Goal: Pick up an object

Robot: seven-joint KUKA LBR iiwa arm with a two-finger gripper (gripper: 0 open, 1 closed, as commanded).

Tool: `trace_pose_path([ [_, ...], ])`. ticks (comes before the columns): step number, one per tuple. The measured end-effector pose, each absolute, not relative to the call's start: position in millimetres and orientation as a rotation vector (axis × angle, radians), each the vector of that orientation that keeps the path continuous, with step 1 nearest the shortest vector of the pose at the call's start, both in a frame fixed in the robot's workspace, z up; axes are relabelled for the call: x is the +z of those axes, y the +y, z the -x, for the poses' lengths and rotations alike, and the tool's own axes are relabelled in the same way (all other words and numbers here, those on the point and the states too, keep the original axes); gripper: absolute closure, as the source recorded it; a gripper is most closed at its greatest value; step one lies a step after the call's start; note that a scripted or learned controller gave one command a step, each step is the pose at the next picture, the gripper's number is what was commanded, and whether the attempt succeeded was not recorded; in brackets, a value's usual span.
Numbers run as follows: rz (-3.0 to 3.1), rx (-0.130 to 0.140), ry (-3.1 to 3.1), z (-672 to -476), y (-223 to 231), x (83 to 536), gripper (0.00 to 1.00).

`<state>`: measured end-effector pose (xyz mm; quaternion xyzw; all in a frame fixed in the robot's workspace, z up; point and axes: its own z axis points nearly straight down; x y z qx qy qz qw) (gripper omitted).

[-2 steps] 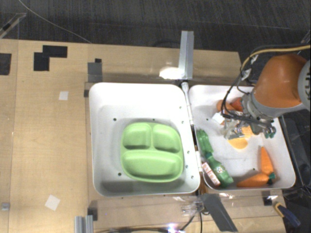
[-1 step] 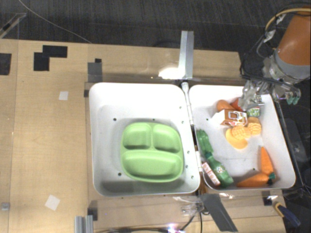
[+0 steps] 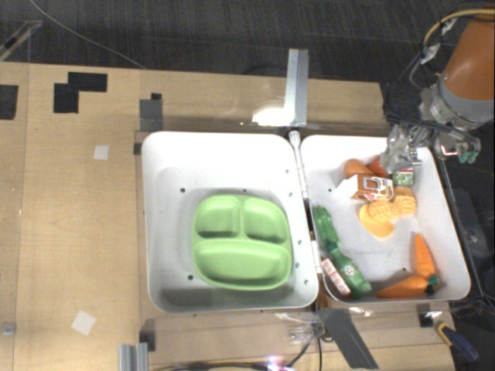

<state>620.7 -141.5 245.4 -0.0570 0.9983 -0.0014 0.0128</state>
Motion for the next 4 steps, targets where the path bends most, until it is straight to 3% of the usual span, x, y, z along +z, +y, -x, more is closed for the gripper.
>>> trace_pose_path([
  [1, 0.180, -0.006, 3.100, -623.2, -140.5, 258.5, 1.00],
  [2, -0.160, -0.003, 3.123, -670.4, -192.4, 281.2, 1.00],
  [3, -0.629, 0.000, 3.067, -647.2, -205.2, 256.9, 1.00],
  [4, -0.343, 0.001, 3.119, -613.0, -204.6, 150.7, 1.00],
])
